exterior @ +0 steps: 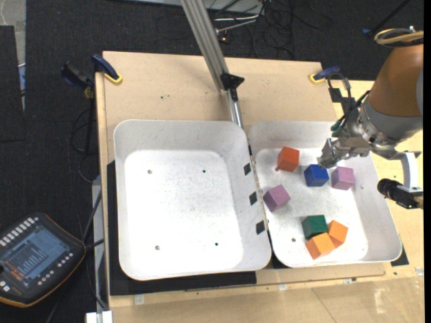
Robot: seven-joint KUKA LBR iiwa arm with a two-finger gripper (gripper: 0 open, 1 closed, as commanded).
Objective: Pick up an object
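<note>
The right bin (377,247) holds several small blocks. An orange cube (288,159) sits near its back left, a blue cube (316,175) lies beside a purple cube (343,177), and another purple cube (276,197) rests by the bin's left wall. A green cube (314,225) and two orange cubes (328,239) cluster at the front. My gripper (329,159) hangs low over the right bin, just above and behind the blue cube, between it and the purple cube. Nothing shows between its tips.
The left bin (180,197) stands beside the right one on the wooden bench (168,86). A slanted metal pole (209,39) comes down at the back between the bins. Clamps sit at the bench's back corners. A teach pendant (34,254) lies off the bench at the lower left.
</note>
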